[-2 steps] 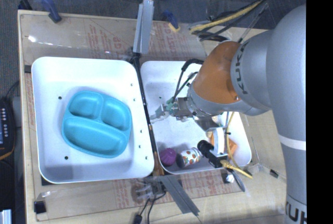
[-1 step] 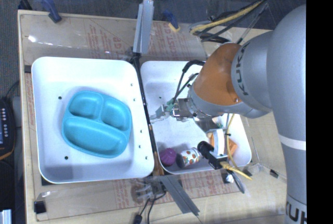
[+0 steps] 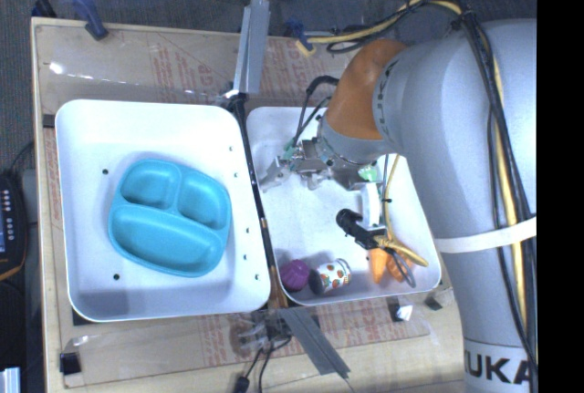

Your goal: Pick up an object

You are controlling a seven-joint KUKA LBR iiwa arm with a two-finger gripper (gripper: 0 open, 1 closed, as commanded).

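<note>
The arm [image 3: 401, 108] reaches into the right bin [image 3: 274, 131], and the tool [image 3: 290, 170] sits low over the bin's bare floor, in the half toward the view's top and close to the wall shared with the left bin [image 3: 82, 127]. Nothing shows in the tool's grip, and I cannot tell whether it is wide or narrow from this angle.

The things to pick lie well apart from the tool, in a row along the bin's opposite wall, toward the view's bottom. A purple ball [image 3: 295, 274] lies almost straight below the tool in the view. A small patterned jar [image 3: 333, 276] lies on its side just beside the ball, on the side away from the left bin. An orange piece [image 3: 381, 265] lies further along, in the corner, under the arm's wrist.

Across the shared wall from the tool, a blue divided plate [image 3: 171, 216] lies flat in the left bin. Both bins sit on the worktop [image 3: 137, 63].
</note>
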